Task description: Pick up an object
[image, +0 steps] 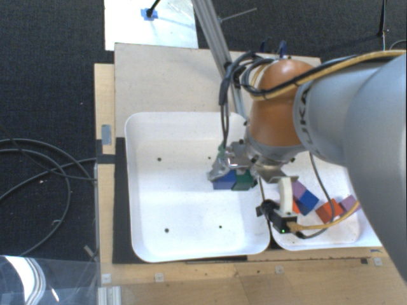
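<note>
From my console I see the grey arm with its orange band point(276, 110) reaching in from three o'clock and hanging over the seam between the two shallow white plastic bins. The left bin point(152, 234) sits at the centre of the view; the right bin point(331, 237) is largely covered by the arm, with its lower corner showing at about four o'clock.

The hand point(230, 170) is down at the right side of the left bin, just under the wrist. Right against its tip I can make out a small blue block point(223, 183) and, touching it on the three o'clock side, a small dark green block point(243, 182). Both lie on the bin floor near the bin's right wall. From this angle the wrist hides the fingers, so I cannot tell how far the hand is open or whether it has hold of either block.

In the right bin, at about four o'clock from the hand, I see a blue cube point(307, 201), an orange block point(328, 211) just beside it, and a pale purple piece point(348, 203) at the arm's edge.

The light wooden worktop point(165, 78) extends toward twelve o'clock behind the bins. Black cables point(38, 170) loop on the dark floor at nine o'clock.
</note>
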Robot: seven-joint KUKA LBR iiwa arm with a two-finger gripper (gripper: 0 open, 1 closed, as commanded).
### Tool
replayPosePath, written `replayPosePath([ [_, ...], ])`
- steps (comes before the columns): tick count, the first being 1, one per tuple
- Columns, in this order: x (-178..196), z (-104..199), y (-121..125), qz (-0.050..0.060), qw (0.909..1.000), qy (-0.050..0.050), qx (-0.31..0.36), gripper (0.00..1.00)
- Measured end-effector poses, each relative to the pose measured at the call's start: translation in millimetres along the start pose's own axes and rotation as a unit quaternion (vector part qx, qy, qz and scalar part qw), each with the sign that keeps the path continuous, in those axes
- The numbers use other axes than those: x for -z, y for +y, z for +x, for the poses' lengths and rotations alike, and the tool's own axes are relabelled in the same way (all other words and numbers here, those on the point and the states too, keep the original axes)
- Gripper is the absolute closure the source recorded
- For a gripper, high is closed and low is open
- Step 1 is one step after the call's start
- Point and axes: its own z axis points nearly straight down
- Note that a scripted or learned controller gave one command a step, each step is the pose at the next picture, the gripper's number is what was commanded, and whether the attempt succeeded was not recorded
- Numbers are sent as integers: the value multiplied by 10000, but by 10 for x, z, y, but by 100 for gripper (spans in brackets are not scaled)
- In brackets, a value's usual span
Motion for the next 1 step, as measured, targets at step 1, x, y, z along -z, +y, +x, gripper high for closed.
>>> replayPosePath([
  [1,5,-60,10,-11,10000,-19,-52,0],
])
